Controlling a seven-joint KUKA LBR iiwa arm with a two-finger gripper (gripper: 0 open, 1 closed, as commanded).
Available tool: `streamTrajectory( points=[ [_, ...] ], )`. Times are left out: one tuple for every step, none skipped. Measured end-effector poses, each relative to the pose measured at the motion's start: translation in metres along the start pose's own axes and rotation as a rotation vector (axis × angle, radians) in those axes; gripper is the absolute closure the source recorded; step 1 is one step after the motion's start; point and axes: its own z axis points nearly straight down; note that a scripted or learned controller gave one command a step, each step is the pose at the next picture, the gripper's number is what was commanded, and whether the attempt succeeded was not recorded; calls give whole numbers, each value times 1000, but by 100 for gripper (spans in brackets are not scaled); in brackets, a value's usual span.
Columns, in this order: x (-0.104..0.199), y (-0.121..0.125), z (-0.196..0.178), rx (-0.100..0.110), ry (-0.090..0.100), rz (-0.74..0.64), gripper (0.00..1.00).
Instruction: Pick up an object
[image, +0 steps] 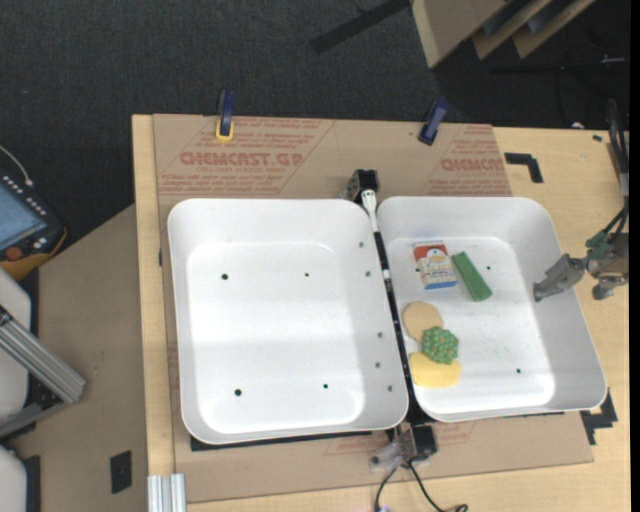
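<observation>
Your gripper (575, 272) hangs at the right bin (575, 340) rim, grasp state I cannot tell, and the objects, green block (471, 276) nearest, cluster well beyond it, so a descent here risks striking the rim.

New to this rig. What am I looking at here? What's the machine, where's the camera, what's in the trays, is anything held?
One fixed camera looks down at a slant on a bench covered with cardboard. Two shallow white bins sit side by side: the left bin and the right bin. The machine is a robot arm reaching in from the right; its gripper sits at the right bin's far right rim, and I see nothing between its fingers. The objects all lie in the left half of the right bin: a small red-and-white box, a green block right beside it, and nearer the camera a tan round piece, a green knobbly ball and a yellow piece clustered together.
</observation>
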Motion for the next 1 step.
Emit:
streamTrajectory(
  points=[
    [0,1,-10,-3,-2,-1,100]
  ],
)
